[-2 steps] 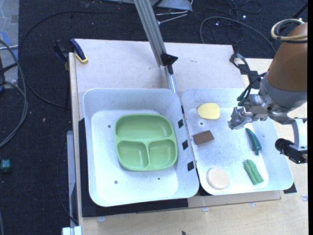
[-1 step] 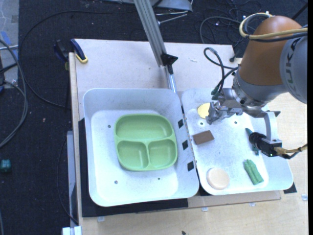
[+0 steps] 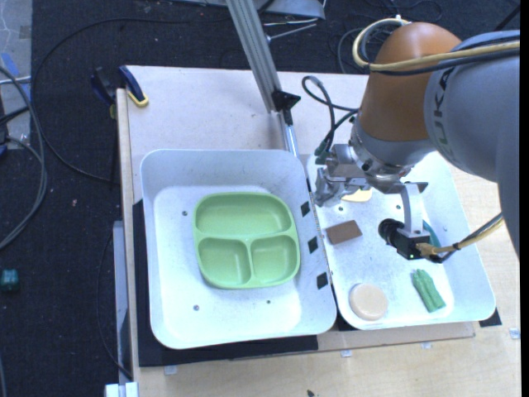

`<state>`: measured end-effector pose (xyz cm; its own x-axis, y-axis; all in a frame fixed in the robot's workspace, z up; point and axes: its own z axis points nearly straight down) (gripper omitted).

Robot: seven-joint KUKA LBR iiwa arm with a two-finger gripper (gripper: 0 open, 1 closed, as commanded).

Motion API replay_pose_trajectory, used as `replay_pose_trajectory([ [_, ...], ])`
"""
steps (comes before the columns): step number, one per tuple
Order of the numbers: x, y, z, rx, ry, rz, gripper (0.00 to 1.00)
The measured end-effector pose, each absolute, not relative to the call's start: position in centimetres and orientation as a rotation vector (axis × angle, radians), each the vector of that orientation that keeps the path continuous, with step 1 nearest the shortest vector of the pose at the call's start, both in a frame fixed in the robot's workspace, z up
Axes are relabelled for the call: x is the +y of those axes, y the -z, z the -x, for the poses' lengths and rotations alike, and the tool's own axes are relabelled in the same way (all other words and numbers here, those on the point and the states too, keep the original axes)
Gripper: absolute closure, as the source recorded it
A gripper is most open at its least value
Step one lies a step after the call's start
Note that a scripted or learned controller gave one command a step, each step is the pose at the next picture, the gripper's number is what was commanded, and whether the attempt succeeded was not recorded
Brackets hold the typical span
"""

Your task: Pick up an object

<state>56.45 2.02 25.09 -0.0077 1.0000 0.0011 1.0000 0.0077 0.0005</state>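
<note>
My gripper (image 3: 334,182) hangs under the grey and orange arm over the far left part of the right bin (image 3: 463,222), close to the wall it shares with the left bin. A small brown block (image 3: 343,232) lies just in front of the gripper, apart from it. A pale yellow object (image 3: 358,194) peeks out from under the wrist. A round beige object (image 3: 368,301) and a green stick-like object (image 3: 429,289) lie near the bin's front edge. The arm hides what is directly under the gripper.
The left bin (image 3: 165,222) holds a green three-compartment plate (image 3: 246,238). A black fitting with a yellow cable (image 3: 405,238) hangs off the arm over the right bin. A slanted metal pole (image 3: 258,48) rises behind the bins.
</note>
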Motion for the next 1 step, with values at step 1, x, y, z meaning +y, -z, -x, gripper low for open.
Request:
replay_pose_trajectory([
  [1, 7.18, -25.13, -58.77, -2.231, 0.004, 2.213, 1.00],
])
